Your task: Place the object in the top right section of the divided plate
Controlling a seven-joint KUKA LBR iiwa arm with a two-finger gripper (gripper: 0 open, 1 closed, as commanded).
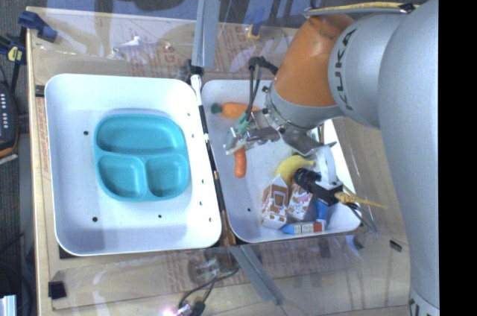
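A teal divided plate (141, 156) lies in the left white bin (67, 217), with one wide section at the top and two smaller ones below. My gripper (246, 136) hangs over the upper left part of the right bin (242, 229). Just below it lies a small orange carrot (240, 164), pointing up and down. A second carrot (235, 110) with a green end lies just above the gripper, partly hidden by it. I see nothing held in the gripper.
A yellow banana (292, 166), a brick-patterned carton (277, 204), a blue item (321, 211) and a small flat box (302, 228) crowd the right bin's lower right. The grey and orange arm (350, 61) covers that bin's upper right.
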